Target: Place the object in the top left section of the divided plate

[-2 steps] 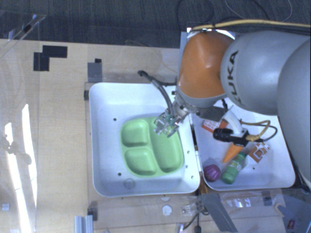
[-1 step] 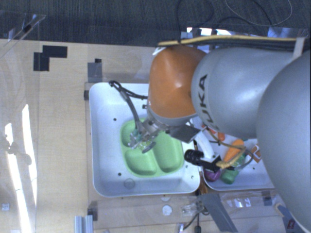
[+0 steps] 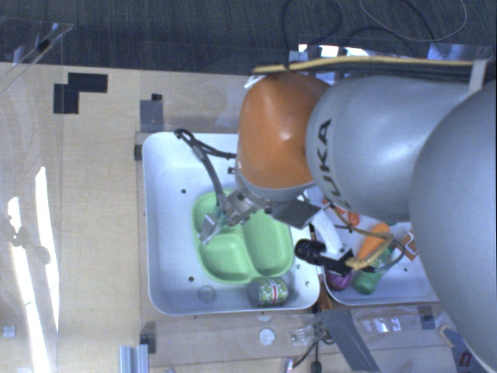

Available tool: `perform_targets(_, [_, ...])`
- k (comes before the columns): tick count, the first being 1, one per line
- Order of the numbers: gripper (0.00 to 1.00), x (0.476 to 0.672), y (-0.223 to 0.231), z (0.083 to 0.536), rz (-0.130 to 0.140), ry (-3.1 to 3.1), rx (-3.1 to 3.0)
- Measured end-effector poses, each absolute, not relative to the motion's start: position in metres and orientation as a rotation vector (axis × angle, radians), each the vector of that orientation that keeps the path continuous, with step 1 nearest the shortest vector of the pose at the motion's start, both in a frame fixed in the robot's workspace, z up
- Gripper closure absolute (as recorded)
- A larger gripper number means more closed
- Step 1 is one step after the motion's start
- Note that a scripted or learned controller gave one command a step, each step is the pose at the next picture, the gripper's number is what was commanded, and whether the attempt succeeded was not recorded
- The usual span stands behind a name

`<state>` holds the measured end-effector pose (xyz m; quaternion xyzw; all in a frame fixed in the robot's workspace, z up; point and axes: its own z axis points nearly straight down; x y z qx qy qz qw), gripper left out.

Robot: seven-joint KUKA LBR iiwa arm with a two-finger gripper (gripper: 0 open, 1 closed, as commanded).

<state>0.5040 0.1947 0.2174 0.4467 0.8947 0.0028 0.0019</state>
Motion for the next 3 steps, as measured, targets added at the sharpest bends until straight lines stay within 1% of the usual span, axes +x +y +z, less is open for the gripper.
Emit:
perform_targets(1, [0.0, 0.5, 0.219, 0.115, 0.057, 2.625, 1.681])
perform_targets(2, [0.0, 0.505, 0.226, 0.108, 0.087, 2.309, 2.081])
perform_targets(3, [1.0, 0.507, 0.232, 0.122, 0.107, 2.315, 2.076])
